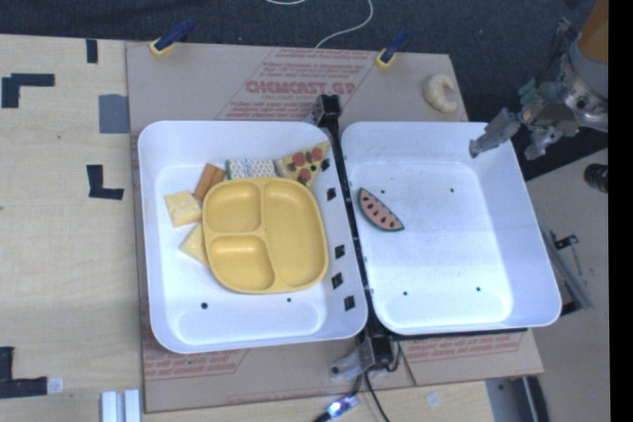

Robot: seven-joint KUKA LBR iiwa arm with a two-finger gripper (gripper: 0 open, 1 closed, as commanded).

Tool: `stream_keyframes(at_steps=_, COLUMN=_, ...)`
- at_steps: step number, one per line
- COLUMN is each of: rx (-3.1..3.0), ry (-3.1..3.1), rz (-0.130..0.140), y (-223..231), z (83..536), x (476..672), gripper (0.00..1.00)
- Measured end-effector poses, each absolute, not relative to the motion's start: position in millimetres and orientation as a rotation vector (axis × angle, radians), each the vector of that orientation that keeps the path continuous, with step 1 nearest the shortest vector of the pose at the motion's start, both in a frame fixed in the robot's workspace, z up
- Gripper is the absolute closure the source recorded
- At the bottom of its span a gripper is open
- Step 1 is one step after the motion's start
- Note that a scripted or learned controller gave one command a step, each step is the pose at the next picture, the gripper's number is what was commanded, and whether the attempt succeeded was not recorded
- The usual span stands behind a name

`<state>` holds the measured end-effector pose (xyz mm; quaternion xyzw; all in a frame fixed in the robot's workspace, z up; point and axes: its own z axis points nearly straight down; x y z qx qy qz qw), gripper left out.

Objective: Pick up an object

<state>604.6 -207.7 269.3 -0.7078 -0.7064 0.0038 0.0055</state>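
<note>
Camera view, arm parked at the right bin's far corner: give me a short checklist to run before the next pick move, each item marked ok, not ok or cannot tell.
1. A target lies within the right white bin: the red watermelon-slice toy is near its left wall. Ok.
2. The slice has free space around it, touching no other object. Ok.
3. The gripper is above the slice: it sits over the bin's far right corner. Not ok.
4. Nothing hangs from the gripper. Ok.
5. The gripper is ready to close on the slice: too small to judge. Cannot tell.
6. The yellow divided plastic plate and the food toys around it stay in the left white bin, off the path. Ok.
</note>
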Motion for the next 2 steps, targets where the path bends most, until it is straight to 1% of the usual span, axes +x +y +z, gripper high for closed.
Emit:
stream_keyframes(at_steps=1, rx=-2.220, ry=-2.222, rz=0.002, y=-208, z=277, x=606.6, gripper=0.00)
stream_keyframes(at_steps=2, rx=-2.216, ry=-2.220, rz=0.007, y=-209, z=215, x=612.8, gripper=0.00)
